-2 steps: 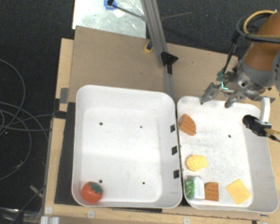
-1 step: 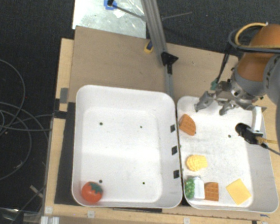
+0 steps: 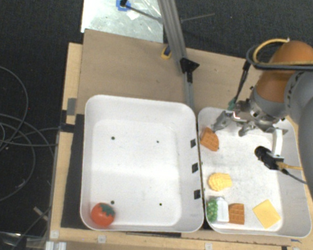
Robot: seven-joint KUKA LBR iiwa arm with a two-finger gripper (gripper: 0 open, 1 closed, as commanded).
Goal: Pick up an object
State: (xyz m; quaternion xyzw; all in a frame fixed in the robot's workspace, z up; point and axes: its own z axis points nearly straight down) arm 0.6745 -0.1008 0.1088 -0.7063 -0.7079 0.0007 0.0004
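nearest the camera, a red tomato lay alone in the near left corner of the left bin. across the shared rim, the right bin held the rest. taking the orange wedge as landmark: a white and green piece, a brown waffle-like block and a yellow cheese square lined the near wall, well nearer the camera than the wedge; a yellow corn-like lump sat between that row and the wedge.

the wedge itself lay close to the rim dividing the bins, toward the far end of the right bin. its long axis ran on a diagonal, with what looked like the narrower end pointing far-left toward the rim, though its small size left that uncertain.

the gripper hung just beyond and to the right of the wedge, fingers spread and grasping nothing. judging by that, the approach step was in hand, with no pick made yet. the next move would likely call for a short shift toward the wedge, turning the fingers across its diagonal, descending, and closing. the nearby rim left little room on that side.
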